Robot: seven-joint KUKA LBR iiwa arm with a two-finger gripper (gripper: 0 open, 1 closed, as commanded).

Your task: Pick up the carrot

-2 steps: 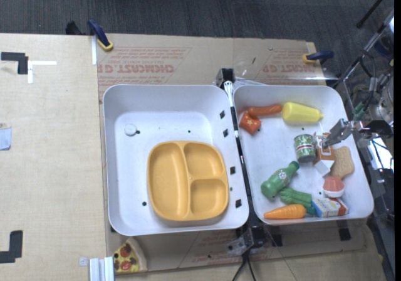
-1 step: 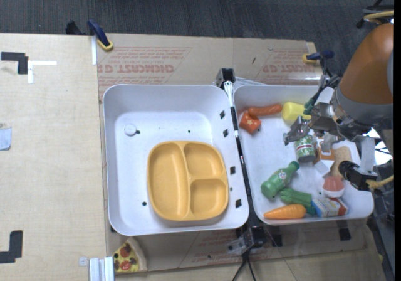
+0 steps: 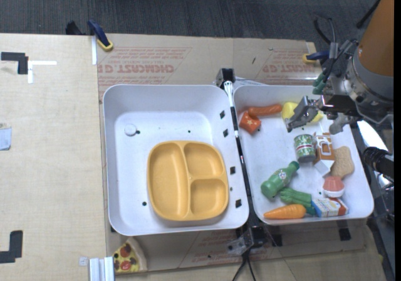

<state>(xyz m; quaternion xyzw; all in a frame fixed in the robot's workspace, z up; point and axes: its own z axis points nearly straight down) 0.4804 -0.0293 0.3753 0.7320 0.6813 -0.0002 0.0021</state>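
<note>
The carrot point(image 3: 285, 212) is orange with a green stub and lies flat along the front wall of the right bin point(image 3: 269, 148). My gripper point(image 3: 305, 116) hangs over the back of that bin, well behind the carrot. It is beside a yellow toy point(image 3: 289, 109) and just above a small green can point(image 3: 304, 147). The fingers look open with nothing between them.
Crowding the carrot are a green vegetable point(image 3: 296, 197), a green bottle point(image 3: 280, 179) and a small carton point(image 3: 328, 206). An orange-red pepper point(image 3: 264, 110) and a red toy point(image 3: 250, 123) lie at the back left. The left bin point(image 3: 163, 104) holds a yellow divided plate point(image 3: 188, 179).
</note>
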